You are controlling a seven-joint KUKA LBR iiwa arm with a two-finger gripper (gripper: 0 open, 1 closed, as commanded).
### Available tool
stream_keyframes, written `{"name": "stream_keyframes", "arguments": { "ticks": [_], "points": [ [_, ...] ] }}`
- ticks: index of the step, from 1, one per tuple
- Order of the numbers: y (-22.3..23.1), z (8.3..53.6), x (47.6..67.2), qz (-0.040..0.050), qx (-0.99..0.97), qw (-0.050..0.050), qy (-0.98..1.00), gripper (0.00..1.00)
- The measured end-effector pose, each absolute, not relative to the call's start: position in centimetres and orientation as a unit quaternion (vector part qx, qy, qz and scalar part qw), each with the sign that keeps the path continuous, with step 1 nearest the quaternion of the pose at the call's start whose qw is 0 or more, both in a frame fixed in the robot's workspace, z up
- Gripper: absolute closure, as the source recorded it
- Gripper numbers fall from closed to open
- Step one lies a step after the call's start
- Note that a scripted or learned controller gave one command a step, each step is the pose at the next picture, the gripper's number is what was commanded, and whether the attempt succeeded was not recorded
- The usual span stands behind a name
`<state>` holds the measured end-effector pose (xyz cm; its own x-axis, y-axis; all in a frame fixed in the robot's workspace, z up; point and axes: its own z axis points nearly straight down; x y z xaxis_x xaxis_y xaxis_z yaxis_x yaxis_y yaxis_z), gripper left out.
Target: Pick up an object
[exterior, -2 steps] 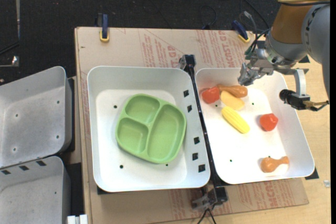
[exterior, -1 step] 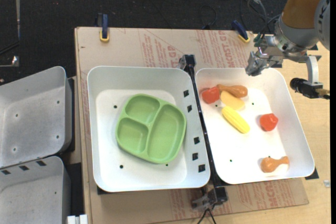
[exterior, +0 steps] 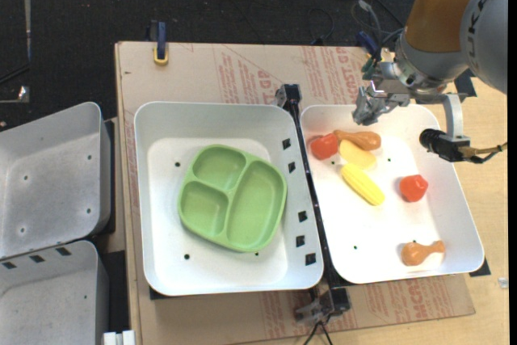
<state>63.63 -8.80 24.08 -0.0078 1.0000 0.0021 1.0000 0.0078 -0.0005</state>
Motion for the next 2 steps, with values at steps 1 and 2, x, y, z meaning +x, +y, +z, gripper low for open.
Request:
{"name": "stream_keyframes", "arguments": {
  "ticks": [1,2],
  "points": [
    [-4.6,23.7,62.3,0.0002,-0.705,0.001,-0.709,1.00],
    [0.9,23.9,60.8,0.0001,-0.704,0.002,-0.710,1.00]
  ]
}}
